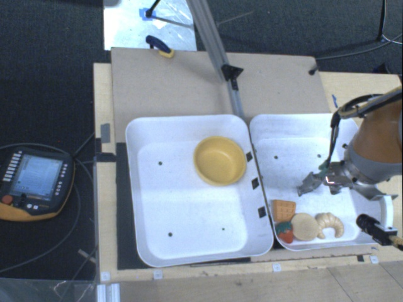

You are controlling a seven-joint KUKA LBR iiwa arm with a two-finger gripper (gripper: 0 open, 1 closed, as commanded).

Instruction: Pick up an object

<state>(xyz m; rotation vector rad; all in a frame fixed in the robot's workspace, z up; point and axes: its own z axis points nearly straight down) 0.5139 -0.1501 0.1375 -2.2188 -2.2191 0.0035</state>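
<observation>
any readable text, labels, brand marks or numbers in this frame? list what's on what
No text reads in this frame.
Teach pendant on the floor: lit screen and buttons, too small and blurred to read.
Yellow bowl, left bin, right bin, food items: no markings visible.
Arm and gripper: no legible brand or label.

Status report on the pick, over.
Gripper low over right bin, nothing seen between fingers. Croissant, round bun, cracker clustered at near edge, untouched. Yellow bowl in left bin.
</observation>
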